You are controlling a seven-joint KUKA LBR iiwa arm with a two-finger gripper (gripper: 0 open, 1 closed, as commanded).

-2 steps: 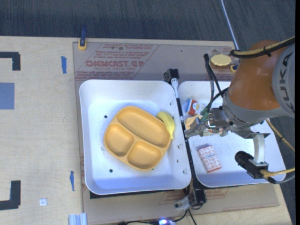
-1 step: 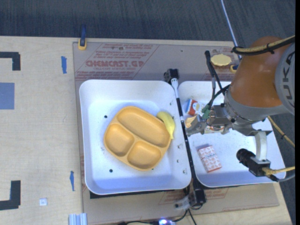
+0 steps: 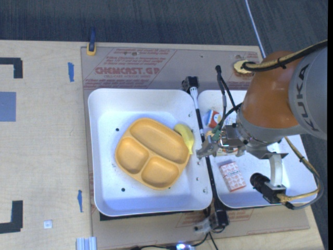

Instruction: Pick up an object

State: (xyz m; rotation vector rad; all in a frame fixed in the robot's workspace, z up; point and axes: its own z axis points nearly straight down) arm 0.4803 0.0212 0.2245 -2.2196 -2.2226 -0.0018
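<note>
A yellow-orange divided plate lies tilted in the left bin. A yellow banana-shaped piece rests against the plate's right edge. In the right bin lie a small pink-and-white patterned box and a small red, white and blue item. My gripper hangs over the divider between the two bins, just right of the banana-shaped piece and up-left of the patterned box. The arm's orange band covers much of the right bin.
Black cables run down from the bench's far edge to the wrist. A black fitting with a yellow cable hangs low over the right bin's front. A black clamp sits at the far end of the divider.
</note>
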